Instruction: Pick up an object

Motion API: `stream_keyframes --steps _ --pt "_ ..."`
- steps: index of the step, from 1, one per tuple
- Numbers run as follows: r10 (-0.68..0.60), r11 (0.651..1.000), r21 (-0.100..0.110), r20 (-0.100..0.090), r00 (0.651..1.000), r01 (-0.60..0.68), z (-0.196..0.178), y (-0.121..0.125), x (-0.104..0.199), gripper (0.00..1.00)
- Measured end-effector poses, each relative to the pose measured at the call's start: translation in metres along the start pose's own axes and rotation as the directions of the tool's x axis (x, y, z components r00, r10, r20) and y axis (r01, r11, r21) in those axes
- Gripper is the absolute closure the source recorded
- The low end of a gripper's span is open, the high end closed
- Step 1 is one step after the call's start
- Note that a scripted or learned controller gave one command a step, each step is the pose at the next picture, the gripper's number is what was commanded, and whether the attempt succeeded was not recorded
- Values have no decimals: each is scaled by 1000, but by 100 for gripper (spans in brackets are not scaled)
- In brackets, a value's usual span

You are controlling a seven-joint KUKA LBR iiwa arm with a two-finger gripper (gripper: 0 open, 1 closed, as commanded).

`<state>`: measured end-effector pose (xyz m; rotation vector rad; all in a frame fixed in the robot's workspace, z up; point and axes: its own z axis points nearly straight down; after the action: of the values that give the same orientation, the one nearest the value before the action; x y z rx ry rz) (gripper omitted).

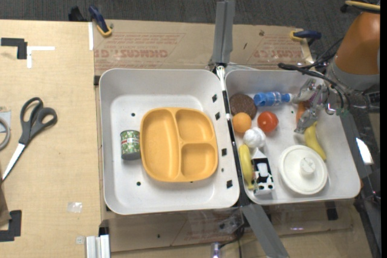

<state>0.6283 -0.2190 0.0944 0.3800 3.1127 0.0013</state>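
Observation:
My gripper (313,107) hangs low over the far right part of the right bin (347,190), with the arm's orange band (361,45) above it. Right beneath it lie a small orange piece (300,119) and a yellow banana (314,141); I cannot see whether it touches either. Just left of the gripper lies a blue bottle (271,98). A red tomato (268,121), an orange (242,122), a brown round object (242,103) and a white ball (254,138) sit further left.
The right bin also holds a white round lid (304,169), a second banana (245,165) and a black-and-white box (261,175). The left bin (115,190) holds a yellow divided plate (179,144) and a small green can (130,144). Scissors (30,124) lie on the bench at left.

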Motion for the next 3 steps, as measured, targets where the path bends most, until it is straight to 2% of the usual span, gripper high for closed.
stream_keyframes --steps 1,2,3 --pt "-4 1000 1 8 1000 3 -12 1 -2 100" --pt "157 988 2 3 988 -157 -131 21 -17 100" --pt "-87 996 1 0 996 87 1 0 5 100"
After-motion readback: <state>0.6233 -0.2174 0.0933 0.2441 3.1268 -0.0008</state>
